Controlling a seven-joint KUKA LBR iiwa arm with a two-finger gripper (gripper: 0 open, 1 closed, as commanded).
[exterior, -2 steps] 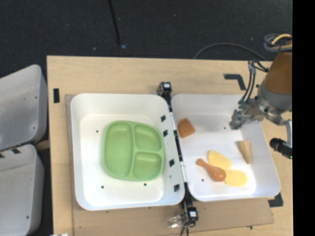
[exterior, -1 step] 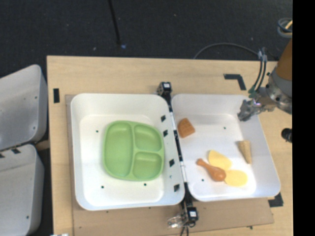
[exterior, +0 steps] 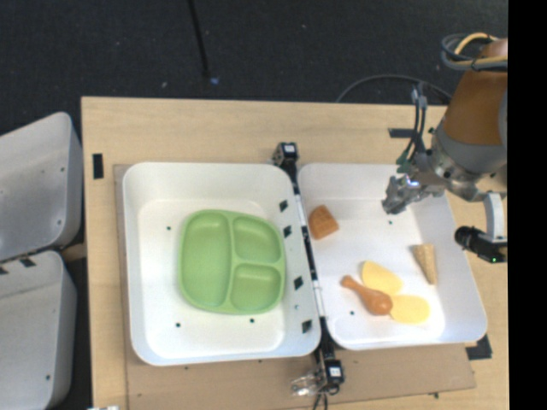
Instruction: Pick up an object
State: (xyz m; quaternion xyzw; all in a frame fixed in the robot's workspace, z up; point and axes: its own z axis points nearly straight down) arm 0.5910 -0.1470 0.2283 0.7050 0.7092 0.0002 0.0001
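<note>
Nearest, the left bin [exterior: 154, 331] carries a green divided plate [exterior: 232, 260]. Right bin [exterior: 457, 327] holds two yellow slices [exterior: 380, 276] [exterior: 411, 309], an orange drumstick [exterior: 368, 295], a brown chunk [exterior: 322, 222] and a tan cone [exterior: 425, 261]. Gripper [exterior: 400, 196] hovers at its upper part; whether its jaws are apart, I cannot tell.

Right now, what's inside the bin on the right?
The right bin holds a brown chunk, a drumstick, two yellow pieces and a tan wedge. The gripper hangs over its back part, covering some of the floor there.
</note>
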